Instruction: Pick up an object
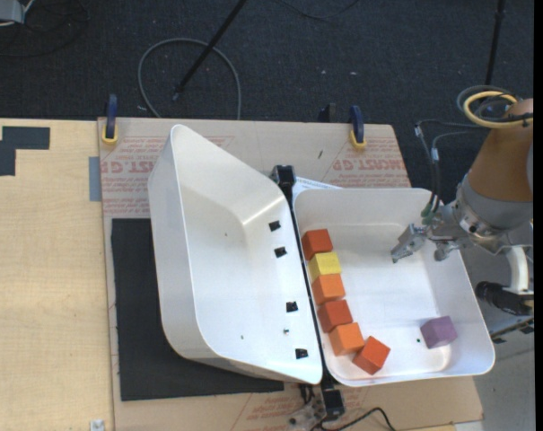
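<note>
Along the left wall of the right bin (459, 281) runs a row of blocks: an orange block (318, 241) at the far end, then a yellow block (326, 265), then several more orange blocks (337, 313), the nearest one (372, 355) turned askew. A purple block (438, 331) sits alone near the bin's near right corner. My gripper (424, 246) hangs over the right bin's far right part, its two fingers spread open with nothing between them. It is well apart from the blocks.
The left bin (222, 259) stands tilted up against the right one. Both rest on cardboard (379, 155) clamped at the back, with a black mat (136, 312) under the left bin. Cables lie on the dark floor behind.
</note>
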Motion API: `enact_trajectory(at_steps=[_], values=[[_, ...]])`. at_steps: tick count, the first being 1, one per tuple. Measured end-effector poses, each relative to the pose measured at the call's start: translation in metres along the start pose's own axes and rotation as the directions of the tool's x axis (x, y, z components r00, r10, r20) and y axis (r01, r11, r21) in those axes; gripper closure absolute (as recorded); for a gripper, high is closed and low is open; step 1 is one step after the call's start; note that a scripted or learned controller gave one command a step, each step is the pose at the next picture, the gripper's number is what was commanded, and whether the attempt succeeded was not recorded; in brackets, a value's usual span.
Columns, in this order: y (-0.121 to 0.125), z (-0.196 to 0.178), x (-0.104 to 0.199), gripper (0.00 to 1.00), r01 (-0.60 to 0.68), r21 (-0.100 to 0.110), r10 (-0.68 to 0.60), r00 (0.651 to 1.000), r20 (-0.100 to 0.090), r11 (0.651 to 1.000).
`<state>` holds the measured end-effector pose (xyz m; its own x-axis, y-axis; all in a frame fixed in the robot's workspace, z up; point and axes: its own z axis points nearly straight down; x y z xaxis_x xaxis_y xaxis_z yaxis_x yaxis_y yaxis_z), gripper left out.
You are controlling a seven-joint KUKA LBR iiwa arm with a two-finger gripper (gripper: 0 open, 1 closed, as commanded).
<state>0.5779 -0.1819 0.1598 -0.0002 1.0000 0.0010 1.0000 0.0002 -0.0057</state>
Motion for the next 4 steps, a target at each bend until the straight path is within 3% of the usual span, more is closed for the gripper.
enact_trajectory(at_steps=[1,2,3,4], values=[[-0.004,0.063,0.001,0.0,0.0,0.0,0.0,1.0,0.0,1.0],[-0.004,0.073,0.001,0.0,0.0,-0.006,0.0,1.0,0.001,1.0],[-0.004,0.062,0.001,1.0,0.0,-0.007,0.0,1.0,0.001,1.0],[0.0,0.02,0.003,1.0,0.0,-0.008,0.0,1.0,0.002,1.0]])
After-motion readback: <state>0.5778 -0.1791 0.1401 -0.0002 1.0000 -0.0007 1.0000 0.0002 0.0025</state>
